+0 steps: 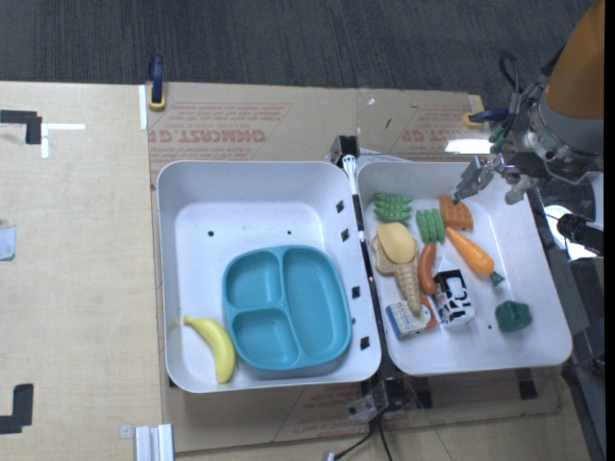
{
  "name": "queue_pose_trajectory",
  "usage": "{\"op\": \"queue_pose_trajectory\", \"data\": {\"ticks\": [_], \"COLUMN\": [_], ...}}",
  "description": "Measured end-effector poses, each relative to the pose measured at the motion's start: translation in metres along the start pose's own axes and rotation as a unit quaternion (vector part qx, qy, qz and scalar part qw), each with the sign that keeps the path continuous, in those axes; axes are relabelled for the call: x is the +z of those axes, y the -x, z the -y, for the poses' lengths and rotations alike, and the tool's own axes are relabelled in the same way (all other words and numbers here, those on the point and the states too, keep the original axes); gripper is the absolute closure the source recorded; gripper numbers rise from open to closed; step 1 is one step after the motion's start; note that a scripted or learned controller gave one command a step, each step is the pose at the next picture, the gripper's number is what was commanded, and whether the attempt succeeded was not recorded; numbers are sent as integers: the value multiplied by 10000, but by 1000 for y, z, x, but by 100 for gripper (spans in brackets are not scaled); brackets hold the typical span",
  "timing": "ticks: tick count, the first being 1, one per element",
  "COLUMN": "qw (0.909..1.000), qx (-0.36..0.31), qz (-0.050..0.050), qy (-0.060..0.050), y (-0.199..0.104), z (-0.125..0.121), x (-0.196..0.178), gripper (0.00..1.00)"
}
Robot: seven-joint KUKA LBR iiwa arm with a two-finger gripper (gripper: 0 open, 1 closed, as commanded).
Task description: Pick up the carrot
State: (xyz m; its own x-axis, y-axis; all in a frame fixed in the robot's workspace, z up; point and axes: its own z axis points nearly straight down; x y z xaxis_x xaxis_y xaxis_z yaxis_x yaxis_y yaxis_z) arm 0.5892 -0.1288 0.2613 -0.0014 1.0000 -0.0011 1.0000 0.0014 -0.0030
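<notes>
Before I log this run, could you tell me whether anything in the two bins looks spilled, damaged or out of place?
Nothing stands out. The carrot lies whole in the right bin among the other toy food; the banana rests beside the blue plate in the left bin.

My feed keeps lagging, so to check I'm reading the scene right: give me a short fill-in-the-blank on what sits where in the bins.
1. The carrot lies in the ____ bin.
2. The blue divided plate has ____ compartments.
3. The yellow fruit left of that plate is a ____.
4. The claw hangs over the right bin's ____ edge.

Missing words: right; three; banana; far
</notes>
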Motion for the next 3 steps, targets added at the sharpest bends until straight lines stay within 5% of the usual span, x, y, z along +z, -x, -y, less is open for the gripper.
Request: {"op": "queue_pose_trajectory", "data": {"ticks": [1, 2, 3], "qw": [9991, 9887, 9890], "qx": [-419, -1489, -1470], "qz": [-4, -158, -42], "qy": [1, 73, 134], "y": [12, 75, 81], "z": [13, 7, 5], "x": [154, 160, 150], "gripper": [0, 0, 100]}}
